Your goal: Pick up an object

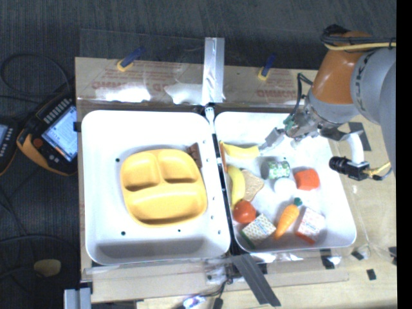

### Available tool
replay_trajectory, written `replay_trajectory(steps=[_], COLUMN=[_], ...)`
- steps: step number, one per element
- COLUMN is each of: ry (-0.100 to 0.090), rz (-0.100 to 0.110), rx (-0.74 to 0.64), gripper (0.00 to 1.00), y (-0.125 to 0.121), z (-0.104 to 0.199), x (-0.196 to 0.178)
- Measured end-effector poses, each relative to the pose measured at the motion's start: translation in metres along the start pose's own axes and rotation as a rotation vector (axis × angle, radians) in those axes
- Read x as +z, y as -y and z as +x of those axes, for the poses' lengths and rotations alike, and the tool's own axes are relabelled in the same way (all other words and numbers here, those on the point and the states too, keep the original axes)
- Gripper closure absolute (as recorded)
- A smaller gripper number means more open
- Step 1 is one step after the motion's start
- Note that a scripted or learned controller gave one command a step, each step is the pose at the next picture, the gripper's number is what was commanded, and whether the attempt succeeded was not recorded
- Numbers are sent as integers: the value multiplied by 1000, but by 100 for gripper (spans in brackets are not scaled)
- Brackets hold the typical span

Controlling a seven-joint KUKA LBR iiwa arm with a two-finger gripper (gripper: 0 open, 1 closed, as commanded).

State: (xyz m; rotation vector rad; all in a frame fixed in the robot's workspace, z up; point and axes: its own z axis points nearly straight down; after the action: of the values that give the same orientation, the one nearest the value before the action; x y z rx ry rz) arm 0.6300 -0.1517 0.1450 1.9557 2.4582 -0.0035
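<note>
The right bin (pixel 341 237) holds a pile of toy foods: a yellow banana (pixel 237 152), a green-and-white can (pixel 278 170), an orange-red block (pixel 307 179), a carrot (pixel 289 217), a red tomato (pixel 244 211), a green-patterned box (pixel 259 228) and a red-and-white box (pixel 310 225). My gripper (pixel 279 136) hangs over the bin's far part, just right of the banana's end and above the can. Nothing shows in its grasp.
The left bin (pixel 103 237) holds a yellow divided tray (pixel 164 184) with a small brown piece (pixel 193 152) at its far right corner. The arm's orange band (pixel 335 76) sits above the right bin's far edge. A handheld controller (pixel 55 137) lies left of the bench.
</note>
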Motion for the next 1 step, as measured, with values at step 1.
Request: replay_trajectory(steps=[1], ry=[0], rz=[-13], rx=[-8], gripper=[0], y=[32], z=[-3], x=[44])
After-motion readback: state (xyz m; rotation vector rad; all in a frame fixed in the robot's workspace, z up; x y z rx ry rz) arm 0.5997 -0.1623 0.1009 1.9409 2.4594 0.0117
